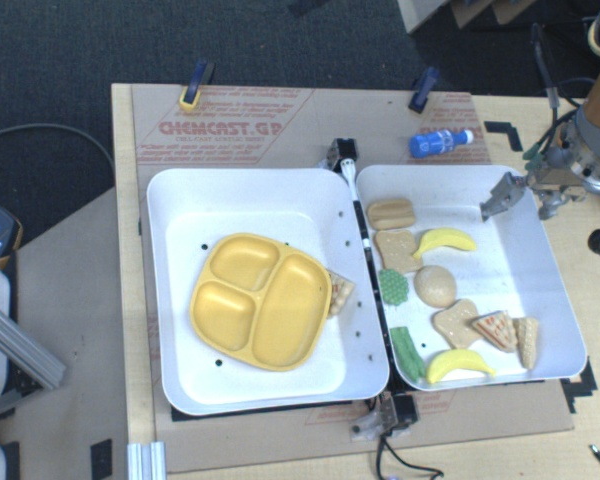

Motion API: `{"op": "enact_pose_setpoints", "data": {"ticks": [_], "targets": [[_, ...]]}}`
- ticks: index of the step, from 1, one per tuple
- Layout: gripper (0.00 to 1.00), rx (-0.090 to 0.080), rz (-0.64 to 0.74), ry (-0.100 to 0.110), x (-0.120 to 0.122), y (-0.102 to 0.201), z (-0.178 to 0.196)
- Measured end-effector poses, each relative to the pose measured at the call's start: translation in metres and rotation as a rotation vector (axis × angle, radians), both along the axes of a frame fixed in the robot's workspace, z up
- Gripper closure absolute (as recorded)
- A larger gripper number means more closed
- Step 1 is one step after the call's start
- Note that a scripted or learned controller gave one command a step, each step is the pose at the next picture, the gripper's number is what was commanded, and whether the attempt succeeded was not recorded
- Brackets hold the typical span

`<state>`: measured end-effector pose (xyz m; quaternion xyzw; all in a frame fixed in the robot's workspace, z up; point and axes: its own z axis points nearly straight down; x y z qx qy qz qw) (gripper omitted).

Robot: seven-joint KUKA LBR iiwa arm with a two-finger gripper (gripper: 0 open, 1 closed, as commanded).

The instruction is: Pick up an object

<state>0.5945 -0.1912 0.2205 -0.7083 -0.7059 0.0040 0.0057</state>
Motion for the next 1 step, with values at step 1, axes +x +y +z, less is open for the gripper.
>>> {"op": "enact_pose_setpoints", "data": {"ticks": [1], "targets": [[0.0,-0.003,0.004,-0.015,0.0026,0.0008,0.009]]}}
